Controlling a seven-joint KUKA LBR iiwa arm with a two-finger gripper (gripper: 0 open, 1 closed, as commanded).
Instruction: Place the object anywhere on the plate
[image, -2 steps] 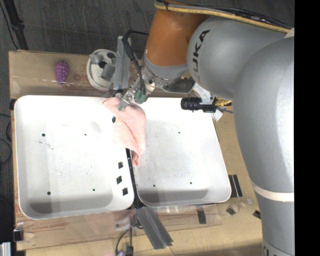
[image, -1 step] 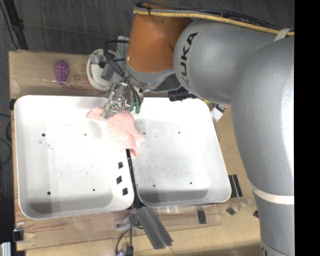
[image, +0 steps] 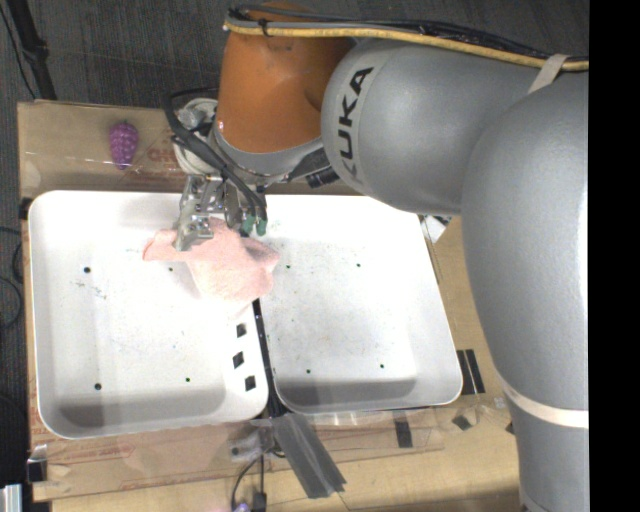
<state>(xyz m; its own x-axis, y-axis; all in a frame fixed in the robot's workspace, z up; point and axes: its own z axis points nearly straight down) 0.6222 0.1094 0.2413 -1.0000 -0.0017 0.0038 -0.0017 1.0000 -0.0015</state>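
Note:
A flat pink plate (image: 228, 272) lies at the back right of the left bin (image: 120, 330), and its right edge reaches the divider between the bins. My gripper (image: 222, 228) hangs from the orange wrist over the plate's back edge. It is open, and the plate's pink shows through the gap between the fingers. A small green spot sits at the tip of the right finger (image: 256, 226). A purple grape bunch (image: 123, 143) rests on the cardboard behind the left bin, well to the left of the gripper.
The right bin (image: 350, 320) has the grey arm looming over its back and right side. Black tape marks (image: 243, 358) sit on the divider. A grey bracket (image: 305, 455) juts out in front of the bins.

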